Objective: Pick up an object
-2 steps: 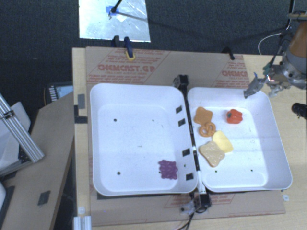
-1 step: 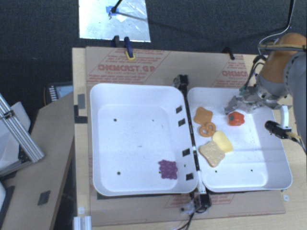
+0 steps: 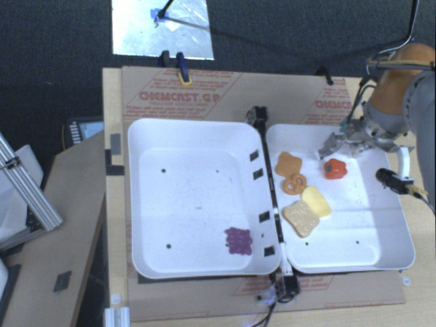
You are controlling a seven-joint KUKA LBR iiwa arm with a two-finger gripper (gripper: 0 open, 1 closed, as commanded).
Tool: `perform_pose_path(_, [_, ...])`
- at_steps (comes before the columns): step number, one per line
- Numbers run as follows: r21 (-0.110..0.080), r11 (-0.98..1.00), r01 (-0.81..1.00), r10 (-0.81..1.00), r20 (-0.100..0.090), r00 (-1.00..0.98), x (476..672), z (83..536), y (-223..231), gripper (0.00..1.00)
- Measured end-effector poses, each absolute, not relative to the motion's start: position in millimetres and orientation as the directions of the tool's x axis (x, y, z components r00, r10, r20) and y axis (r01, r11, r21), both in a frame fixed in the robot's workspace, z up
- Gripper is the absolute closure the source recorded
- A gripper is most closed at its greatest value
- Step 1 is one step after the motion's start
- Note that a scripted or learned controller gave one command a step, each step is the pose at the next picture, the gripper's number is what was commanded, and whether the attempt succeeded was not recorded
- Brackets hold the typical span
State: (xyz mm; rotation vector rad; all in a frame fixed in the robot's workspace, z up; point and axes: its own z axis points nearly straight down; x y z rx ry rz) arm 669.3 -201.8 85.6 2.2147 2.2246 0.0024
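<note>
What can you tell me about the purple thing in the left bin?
The purple thing is a small lumpy cluster, like a toy bunch of grapes, matte and seemingly plastic. It lies flat on the floor of the left bin, near the front right corner, close to the divider. It lies alone, with nothing touching it but the floor.

Brown cardboard sheet, blue clamp, shiny foil square

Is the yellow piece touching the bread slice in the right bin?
Touching. In the camera view the yellow piece overlaps the upper right edge of the bread slice, with no white bin floor between them.
</note>
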Motion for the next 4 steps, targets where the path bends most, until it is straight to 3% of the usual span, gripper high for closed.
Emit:
perform_pose_path(1, [0.002,0.006,1.0,1.0,-0.001,-0.006,669.3,85,-172,0.0])
perform_pose_path(2, [0.008,0.0,1.0,1.0,-0.003,0.0,670.1,141,-201,0.0])
perform_pose_path(3, [-0.001,0.001,1.0,1.0,0.0,-0.001,635.2,83,-188,0.0])
perform_pose_path(4, [0.006,0.002,1.0,1.0,-0.002,-0.002,637.7,96,-189,1.0])
